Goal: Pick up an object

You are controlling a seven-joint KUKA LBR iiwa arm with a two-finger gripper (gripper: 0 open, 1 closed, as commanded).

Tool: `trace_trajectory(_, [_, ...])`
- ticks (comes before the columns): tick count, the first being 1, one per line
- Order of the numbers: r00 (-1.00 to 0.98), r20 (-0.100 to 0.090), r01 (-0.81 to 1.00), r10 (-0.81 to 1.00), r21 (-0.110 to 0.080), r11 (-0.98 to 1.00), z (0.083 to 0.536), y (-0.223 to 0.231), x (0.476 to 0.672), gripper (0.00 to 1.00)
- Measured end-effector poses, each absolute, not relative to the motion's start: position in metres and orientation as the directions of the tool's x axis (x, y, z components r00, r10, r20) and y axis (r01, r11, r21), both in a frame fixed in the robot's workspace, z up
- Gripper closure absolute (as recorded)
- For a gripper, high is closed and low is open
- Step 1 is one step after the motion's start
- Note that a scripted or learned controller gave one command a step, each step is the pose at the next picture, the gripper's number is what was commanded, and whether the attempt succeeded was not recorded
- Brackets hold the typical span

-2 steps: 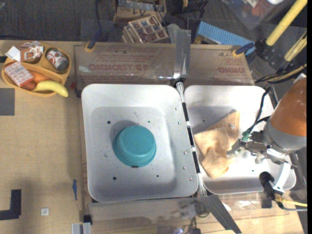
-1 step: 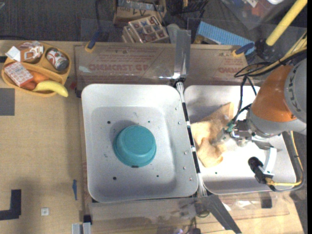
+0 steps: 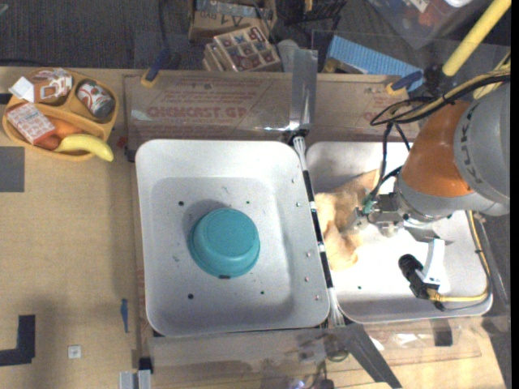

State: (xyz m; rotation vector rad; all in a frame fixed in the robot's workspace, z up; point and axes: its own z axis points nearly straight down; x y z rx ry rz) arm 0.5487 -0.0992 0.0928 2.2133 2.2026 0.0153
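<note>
A teal upturned bowl sits in the middle of the left bin. In the right bin a tan, crumpled soft thing lies against the left wall, partly blurred. My gripper reaches in from the right and is at the tan thing's right edge, low in the bin. The arm's grey body and orange band cover the right half of that bin. Whether anything is held between the fingers is hidden.
A yellow tray with a banana, packets and cans stands on the bench at the far left. A cardboard wall runs behind both bins. Boxes and cables clutter the floor beyond.
</note>
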Motion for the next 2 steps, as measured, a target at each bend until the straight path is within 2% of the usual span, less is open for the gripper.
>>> trace_trajectory(1, [-0.072, -0.005, 0.997, 0.997, 0.017, 0.073, 0.093, -0.111, 0.62, 0.0])
trace_trajectory(2, [-0.187, -0.006, 0.982, 0.982, 0.004, 0.187, 0.095, -0.098, 0.668, 0.0])
